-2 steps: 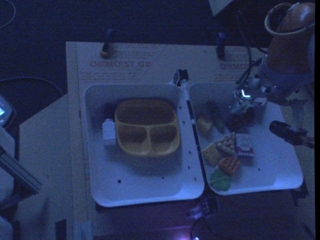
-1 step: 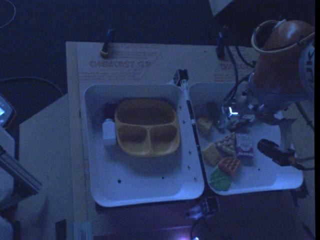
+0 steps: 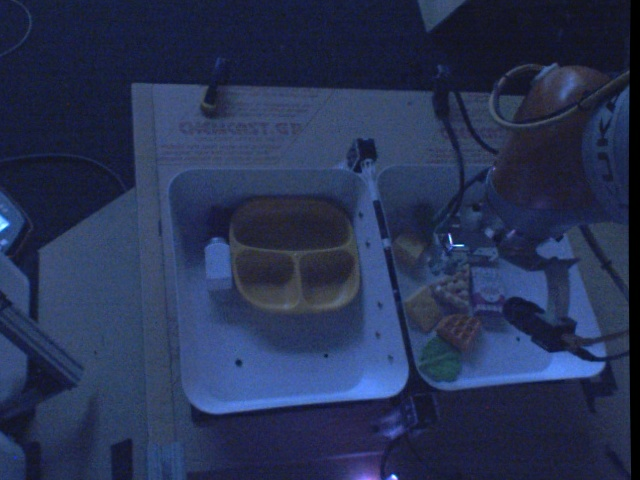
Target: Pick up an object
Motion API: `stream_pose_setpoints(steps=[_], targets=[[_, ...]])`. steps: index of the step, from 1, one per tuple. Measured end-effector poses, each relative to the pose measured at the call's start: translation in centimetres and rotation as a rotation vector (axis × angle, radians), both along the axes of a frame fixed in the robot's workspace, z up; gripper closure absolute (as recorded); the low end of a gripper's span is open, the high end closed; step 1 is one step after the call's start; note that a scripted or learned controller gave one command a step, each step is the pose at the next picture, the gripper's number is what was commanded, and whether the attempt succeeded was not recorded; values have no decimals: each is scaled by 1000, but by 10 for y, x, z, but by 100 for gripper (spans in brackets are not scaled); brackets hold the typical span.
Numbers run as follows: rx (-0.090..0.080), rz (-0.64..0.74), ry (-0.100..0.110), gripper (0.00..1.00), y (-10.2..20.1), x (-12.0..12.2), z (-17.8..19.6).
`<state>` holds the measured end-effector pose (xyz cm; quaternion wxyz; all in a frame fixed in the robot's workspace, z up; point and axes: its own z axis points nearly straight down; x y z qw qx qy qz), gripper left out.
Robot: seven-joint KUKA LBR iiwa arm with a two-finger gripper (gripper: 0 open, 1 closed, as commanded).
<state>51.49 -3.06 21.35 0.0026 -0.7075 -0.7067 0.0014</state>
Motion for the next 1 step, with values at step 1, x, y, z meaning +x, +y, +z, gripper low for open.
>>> stream_pose_setpoints(steps=[1], targets=[[-2, 2, -10, 100, 1, 0, 22]])
